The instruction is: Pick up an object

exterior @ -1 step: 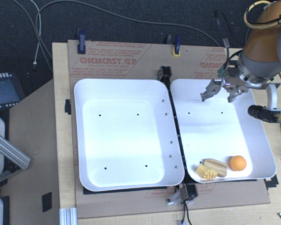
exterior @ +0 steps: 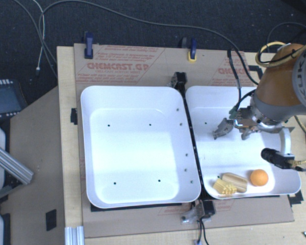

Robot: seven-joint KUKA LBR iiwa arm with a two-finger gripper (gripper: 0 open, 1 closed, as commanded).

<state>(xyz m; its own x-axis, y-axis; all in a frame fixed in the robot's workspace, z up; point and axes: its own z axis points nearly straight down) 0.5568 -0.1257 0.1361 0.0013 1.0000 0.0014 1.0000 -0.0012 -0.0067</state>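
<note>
A: Big stuff first. What's under the end effector (exterior: 225,128)?

B: The desk (exterior: 71,137), a tan board w/ red print along its far edge. On it, two white bins side by side. The left bin (exterior: 137,98) is well left of the end effector, past the black divider. The right bin (exterior: 209,98) is the one it's in, over the middle of the floor.

A: Arm?

B: Grey arm (exterior: 280,93) w/ the orange band, coming in from the right, so it sits right of and a bit beyond the end effector.

A: End effector state?

B: Looks released. Two grey prongs pointing left and down, spread apart, nothing between them. Can't tell if it touches the bin floor.

A: Objs to pick?

B: Three, all along the near edge of the right bin, well apart from the end effector, on the near side of it. A tan roll-shaped piece (exterior: 234,179) nearly straight below it in view. A yellow corn-like piece (exterior: 224,188) touching that one, just nearer. An orange ball (exterior: 259,177) near the roll's right end, down and right of the end effector.

A: Small bits?

B: Blue clamps (exterior: 88,44) at the desk's far edge, up and left.
</note>
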